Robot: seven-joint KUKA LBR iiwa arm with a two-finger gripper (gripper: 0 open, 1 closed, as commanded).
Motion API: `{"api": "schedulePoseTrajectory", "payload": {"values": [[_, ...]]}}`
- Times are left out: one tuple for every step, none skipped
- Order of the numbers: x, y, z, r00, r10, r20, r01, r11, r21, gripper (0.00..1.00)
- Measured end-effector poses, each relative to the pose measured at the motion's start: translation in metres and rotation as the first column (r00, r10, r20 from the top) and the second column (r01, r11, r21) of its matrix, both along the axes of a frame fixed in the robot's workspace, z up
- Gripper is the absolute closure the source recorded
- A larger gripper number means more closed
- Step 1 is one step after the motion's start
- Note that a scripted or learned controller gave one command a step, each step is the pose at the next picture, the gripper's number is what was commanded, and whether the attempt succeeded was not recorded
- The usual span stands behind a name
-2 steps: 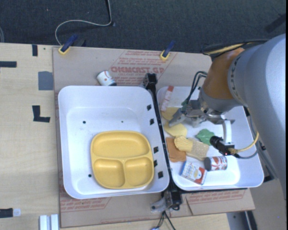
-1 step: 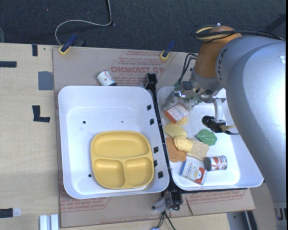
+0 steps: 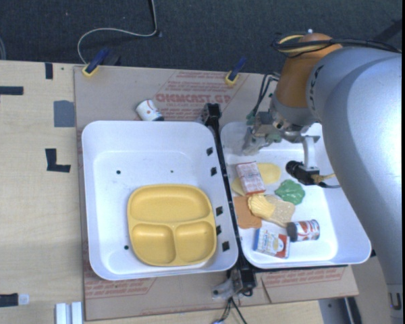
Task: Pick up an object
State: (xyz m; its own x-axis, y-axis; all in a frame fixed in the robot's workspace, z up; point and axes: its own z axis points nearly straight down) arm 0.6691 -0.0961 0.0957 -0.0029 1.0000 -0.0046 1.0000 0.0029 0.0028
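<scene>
A packet (image 3: 250, 177) lies in the right bin (image 3: 344, 252), close to the wall shared with its neighbour and touching a yellow piece (image 3: 270, 173). The gripper (image 3: 258, 137) hovers just beyond it over the bin's far end, nothing visible in its grasp; how far open it is cannot be told. A clean pick probably means descending squarely over the packet, clear of that wall.

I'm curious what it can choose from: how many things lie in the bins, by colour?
Yellow: 3, divided tray, round slice, pale wedge
Green: 1, leafy lump
Orange: 1, flat slab
Red and white: 3, packet, can, small box
Total: 8
</scene>
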Motion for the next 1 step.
{"api": "schedulePoseTrajectory", "payload": {"values": [[-0.0002, 0.0000, -0.0006, 1.000, 0.000, -0.001, 0.000, 1.000, -0.001, 0.00]]}}
